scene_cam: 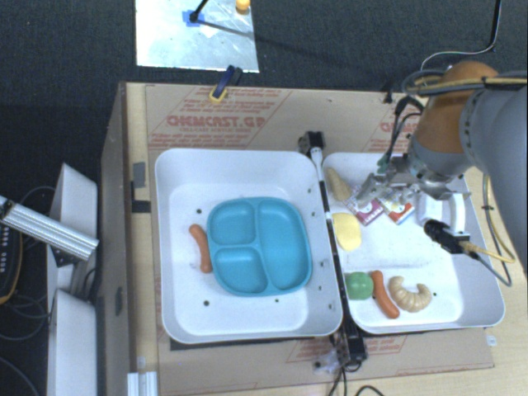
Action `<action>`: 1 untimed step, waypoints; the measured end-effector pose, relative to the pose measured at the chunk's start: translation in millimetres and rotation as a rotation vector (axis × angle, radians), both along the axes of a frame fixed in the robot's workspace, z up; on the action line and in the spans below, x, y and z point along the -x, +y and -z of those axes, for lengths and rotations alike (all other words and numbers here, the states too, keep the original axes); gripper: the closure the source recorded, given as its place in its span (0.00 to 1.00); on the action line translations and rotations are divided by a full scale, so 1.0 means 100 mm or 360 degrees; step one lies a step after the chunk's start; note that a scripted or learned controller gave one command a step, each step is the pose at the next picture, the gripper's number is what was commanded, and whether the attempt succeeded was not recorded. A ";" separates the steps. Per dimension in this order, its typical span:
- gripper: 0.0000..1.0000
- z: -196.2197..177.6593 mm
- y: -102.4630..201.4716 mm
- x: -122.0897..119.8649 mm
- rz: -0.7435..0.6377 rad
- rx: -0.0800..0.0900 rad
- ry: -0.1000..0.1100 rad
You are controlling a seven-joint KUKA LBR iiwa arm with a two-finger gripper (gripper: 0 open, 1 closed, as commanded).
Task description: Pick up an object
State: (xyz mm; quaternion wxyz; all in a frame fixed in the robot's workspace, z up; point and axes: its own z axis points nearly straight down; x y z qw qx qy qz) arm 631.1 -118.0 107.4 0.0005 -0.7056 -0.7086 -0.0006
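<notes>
My gripper (pixel 373 195) hangs low over the upper middle of the right bin (pixel 478 295), directly above a pink and purple packet (pixel 371 213). A red and white packet (pixel 401 213) lies just right of it. Left of the gripper rests a pale cream piece (pixel 337 186), with a yellow piece (pixel 348 232) below it. Along the bin's front sit a green piece (pixel 359 285), an orange sausage (pixel 384 294) and a tan croissant-like piece (pixel 412 294). Nothing is visibly lifted off the bin floor.
The left bin (pixel 177 221) holds a blue divided plate (pixel 257 246) with an orange sausage (pixel 200 248) beside it on the left. A black divider rail (pixel 326 221) runs between the bins. The grey arm (pixel 487 122) covers the right bin's back right corner.
</notes>
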 end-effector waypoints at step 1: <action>0.00 0.23 0.27 0.95 0.0005 0.0002 0.0001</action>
